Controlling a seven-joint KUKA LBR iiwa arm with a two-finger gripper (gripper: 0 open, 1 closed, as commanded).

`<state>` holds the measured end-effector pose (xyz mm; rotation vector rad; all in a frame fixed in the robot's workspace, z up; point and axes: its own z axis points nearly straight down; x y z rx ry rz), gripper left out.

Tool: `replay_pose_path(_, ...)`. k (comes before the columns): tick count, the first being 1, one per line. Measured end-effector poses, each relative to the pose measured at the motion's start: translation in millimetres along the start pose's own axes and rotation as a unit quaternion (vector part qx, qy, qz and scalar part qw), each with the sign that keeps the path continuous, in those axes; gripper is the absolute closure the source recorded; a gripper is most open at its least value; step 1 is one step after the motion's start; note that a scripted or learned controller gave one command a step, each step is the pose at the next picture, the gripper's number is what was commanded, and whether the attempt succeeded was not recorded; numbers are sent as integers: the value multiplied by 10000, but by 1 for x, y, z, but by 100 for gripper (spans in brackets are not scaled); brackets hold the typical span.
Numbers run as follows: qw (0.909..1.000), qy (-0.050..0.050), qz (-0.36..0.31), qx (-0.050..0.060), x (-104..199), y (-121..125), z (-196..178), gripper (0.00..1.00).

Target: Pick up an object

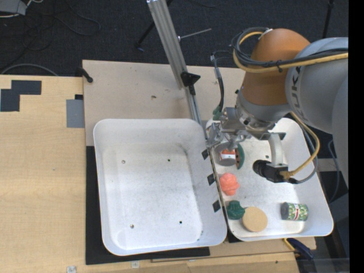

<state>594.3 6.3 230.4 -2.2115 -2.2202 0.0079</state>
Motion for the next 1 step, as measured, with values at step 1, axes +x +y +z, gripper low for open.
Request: replay_pose_path(1, 10000, -1, -3, -4, 52, -17, -8, 100)
